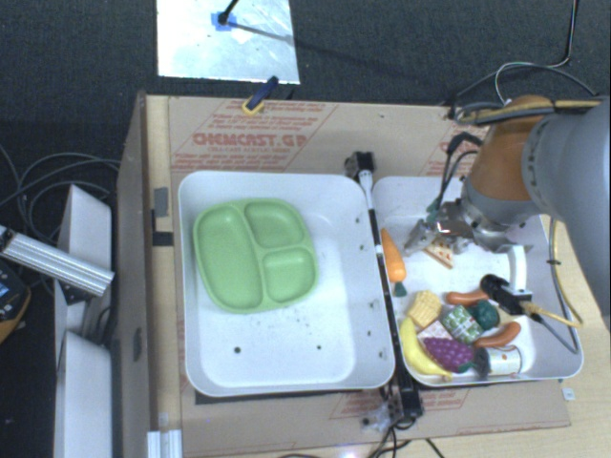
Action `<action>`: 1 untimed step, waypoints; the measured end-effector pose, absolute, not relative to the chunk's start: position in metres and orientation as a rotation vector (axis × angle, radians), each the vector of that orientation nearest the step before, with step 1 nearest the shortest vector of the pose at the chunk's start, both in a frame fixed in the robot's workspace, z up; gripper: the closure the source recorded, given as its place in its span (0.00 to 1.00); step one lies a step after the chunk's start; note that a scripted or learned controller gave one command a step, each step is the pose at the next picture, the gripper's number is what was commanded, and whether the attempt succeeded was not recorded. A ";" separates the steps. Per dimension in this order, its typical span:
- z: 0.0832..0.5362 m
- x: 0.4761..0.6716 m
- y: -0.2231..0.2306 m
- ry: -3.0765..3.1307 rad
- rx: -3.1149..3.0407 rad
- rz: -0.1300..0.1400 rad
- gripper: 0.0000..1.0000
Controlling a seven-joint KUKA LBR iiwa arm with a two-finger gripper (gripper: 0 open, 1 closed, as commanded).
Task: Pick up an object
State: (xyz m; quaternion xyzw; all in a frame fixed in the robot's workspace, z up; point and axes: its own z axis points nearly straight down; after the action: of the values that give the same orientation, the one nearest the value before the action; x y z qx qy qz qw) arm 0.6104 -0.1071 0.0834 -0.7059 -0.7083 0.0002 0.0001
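My gripper point(435, 236) hangs low over the upper middle of the right bin point(410, 194). A small orange-brown wedge like a pizza slice point(441, 253) lies right under its tip; I cannot tell whether they touch. An orange carrot point(392, 258) lies to the left along the bin's wall. Toward the front of the bin sits a heap of toy food: a corn cob point(425, 307), a banana point(414, 344), purple grapes point(447, 353), a green patterned box point(461, 323), two sausages point(466, 297) point(505, 333) and a small can point(505, 361).
The left bin point(286, 356) holds a green divided plate point(255, 254). A black divider point(375, 241) runs between the two bins. The grey arm with its orange band point(501, 165) comes in from the upper right over the right bin.
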 end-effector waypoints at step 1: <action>0.211 0.603 -0.113 -2.230 -2.222 -0.006 0.00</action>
State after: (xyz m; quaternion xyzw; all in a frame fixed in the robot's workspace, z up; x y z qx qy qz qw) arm 0.6030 -0.1133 0.2111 -0.7058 -0.7084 -0.0019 -0.0033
